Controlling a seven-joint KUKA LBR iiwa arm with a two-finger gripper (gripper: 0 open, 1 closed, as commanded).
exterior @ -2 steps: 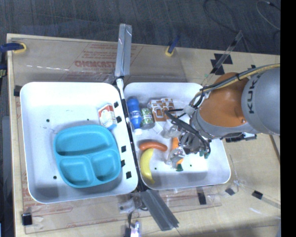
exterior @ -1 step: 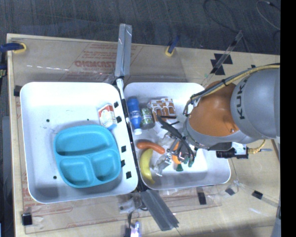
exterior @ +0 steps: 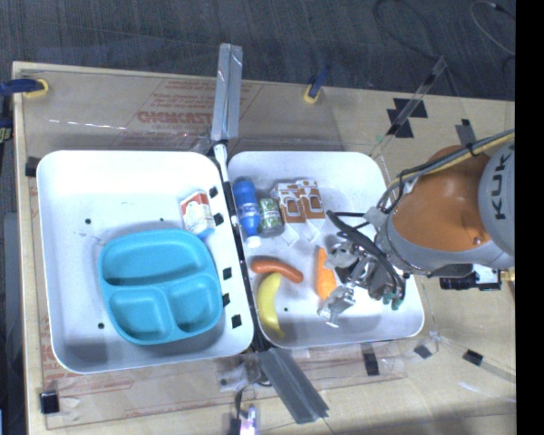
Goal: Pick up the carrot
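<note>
End effector (exterior: 337, 284) sits just right of the carrot (exterior: 324, 275) in the right bin (exterior: 363, 166), honestly can't tell how it's set. Banana (exterior: 269, 303) lies left of the carrot.

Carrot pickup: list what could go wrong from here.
1. The gripper sits beside the carrot, not around it, so closing could nudge it aside.
2. The carrot lies near the hot dog and banana; a sweep might disturb them.
</note>
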